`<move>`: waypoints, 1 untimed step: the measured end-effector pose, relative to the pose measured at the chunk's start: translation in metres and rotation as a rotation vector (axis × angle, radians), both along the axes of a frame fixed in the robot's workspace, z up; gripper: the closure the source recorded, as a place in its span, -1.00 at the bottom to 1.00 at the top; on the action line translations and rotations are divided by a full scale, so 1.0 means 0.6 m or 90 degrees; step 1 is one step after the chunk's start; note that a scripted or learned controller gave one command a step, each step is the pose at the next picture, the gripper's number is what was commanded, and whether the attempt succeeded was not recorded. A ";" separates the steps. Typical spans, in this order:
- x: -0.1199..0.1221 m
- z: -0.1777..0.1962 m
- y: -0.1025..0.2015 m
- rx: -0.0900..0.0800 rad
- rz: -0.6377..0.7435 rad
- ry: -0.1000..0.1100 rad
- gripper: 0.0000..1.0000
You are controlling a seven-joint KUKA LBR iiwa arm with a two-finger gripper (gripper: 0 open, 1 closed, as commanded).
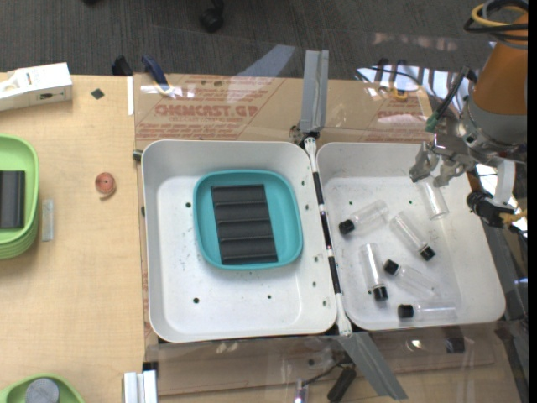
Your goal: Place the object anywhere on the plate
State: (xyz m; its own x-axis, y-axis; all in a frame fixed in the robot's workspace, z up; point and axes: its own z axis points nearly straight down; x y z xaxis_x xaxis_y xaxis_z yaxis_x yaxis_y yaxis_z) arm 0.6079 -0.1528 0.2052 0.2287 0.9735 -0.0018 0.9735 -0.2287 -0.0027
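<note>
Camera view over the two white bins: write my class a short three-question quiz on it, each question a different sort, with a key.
1. True or false: the teal plate lies in the right bin.
2. Which bin holds the clear vials? A left B right
3. Fill in: the gripper hovers above the right bin's ____ edge.

Key: 1 false, it lies in the left bin; 2 B; 3 far.

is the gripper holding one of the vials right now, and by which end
It cannot be told. The gripper hangs over the right bin's far corner, with a clear vial just below it, but no grasp is visible.
</note>
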 end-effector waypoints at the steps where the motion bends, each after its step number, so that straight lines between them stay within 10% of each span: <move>1: 0.000 0.000 0.000 0.000 0.000 0.000 -1.00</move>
